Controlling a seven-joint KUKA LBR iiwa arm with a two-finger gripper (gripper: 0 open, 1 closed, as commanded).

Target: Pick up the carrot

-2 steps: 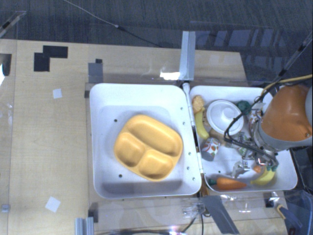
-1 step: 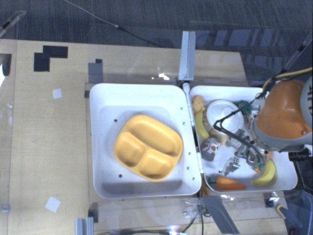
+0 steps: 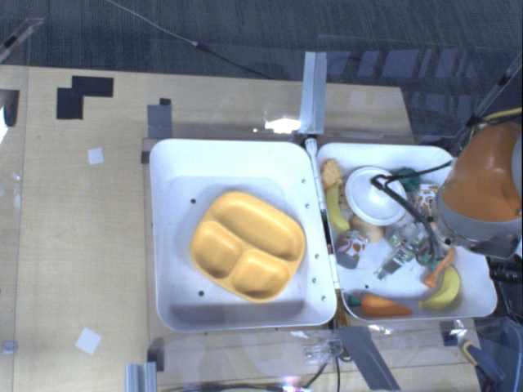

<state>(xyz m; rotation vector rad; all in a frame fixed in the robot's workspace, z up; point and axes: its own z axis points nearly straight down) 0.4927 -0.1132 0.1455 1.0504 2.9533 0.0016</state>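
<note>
Carrot (image 3: 385, 306) lies flat in the right bin (image 3: 478, 305), hard against the near wall, toward the near-left corner, long axis running left-right w/ the pale tip pointing left. Nothing sits on top of it. A yellow banana (image 3: 442, 290) lies just to its right, and a second, thinner orange piece (image 3: 438, 269) is tucked by that banana; don't mistake it for the target.

Pincer (image 3: 395, 263) hangs over the bin's middle, up-view of the carrot and apart from it, amid clutter: a small can (image 3: 350, 247) to its left, a white bowl (image 3: 373, 196) farther back. Cannot tell whether it's spread or pressed together; the tip is small and muddled by cables. Nothing visibly pinched.

Step in hand, as I judge it: approach, not yet over target. To do it well:
- Shift toward the near wall and slightly left, centre over the carrot's thick mid-section, not the tapered tip.
- Turn the wrist so the closing line crosses the carrot's short axis, i.e. front-back.
- Watch the wall: one finger needs room btwn carrot and rim, and that gap looks tight. If it won't fit, nudge the carrot inward first.
- Descend straight, close low on the body, lift vertically.

Left bin (image 3: 167, 243) w/ the yellow divided tray (image 3: 248, 244) plays no part.
</note>
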